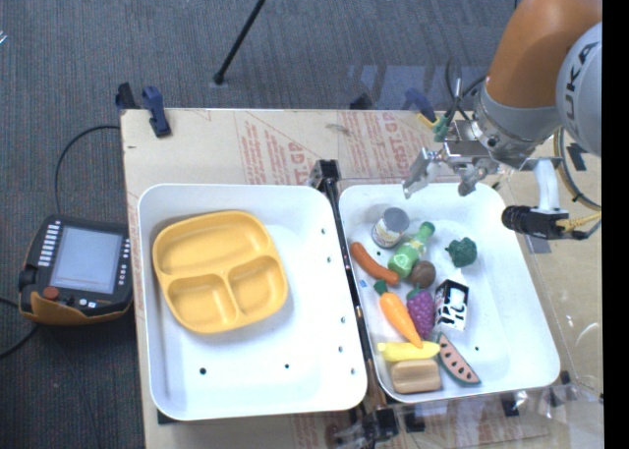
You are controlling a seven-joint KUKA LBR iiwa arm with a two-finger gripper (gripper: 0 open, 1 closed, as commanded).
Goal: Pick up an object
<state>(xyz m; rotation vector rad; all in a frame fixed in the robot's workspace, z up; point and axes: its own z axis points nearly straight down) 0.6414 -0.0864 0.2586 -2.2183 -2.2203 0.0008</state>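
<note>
While claw [444,174] hovers spread above right bin [521,270], toy food [413,285] below

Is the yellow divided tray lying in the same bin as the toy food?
No, the yellow tray lies in the left bin, while the toy food, such as the broccoli, sits in the right bin.

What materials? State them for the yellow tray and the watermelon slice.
Yellow tray: looks like moulded plastic, smooth and matte, with uniform colour and rounded compartment walls. Watermelon slice: probably toy plastic, judging by its flat colours and dark seed marks; too small to be sure.
</note>
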